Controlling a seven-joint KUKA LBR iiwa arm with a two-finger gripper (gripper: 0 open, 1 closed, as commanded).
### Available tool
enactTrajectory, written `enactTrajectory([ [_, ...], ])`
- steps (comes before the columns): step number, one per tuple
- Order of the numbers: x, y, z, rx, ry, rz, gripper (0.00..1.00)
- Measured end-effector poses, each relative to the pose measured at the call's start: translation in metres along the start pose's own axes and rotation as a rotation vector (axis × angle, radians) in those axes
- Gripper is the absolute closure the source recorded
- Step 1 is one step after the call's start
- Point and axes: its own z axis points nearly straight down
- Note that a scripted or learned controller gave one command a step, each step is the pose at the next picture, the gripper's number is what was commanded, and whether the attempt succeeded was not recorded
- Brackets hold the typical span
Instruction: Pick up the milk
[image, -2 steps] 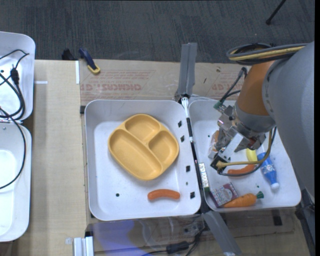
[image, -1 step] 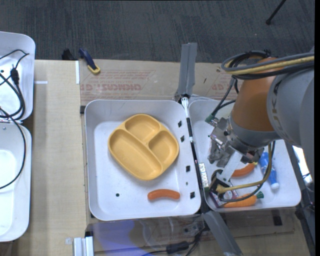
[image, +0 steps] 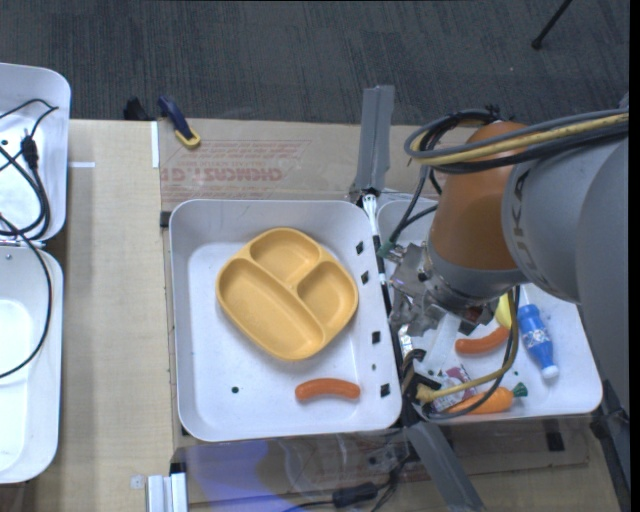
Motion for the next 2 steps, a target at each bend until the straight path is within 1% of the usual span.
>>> enactTrajectory([
  [1, -0.007, 0.014, -0.017, -0.003, 0.001, -0.240, 1.00],
  [2, 0.008, -0.007, 0.042, -0.001, 0.000, -0.225, 1.00],
])
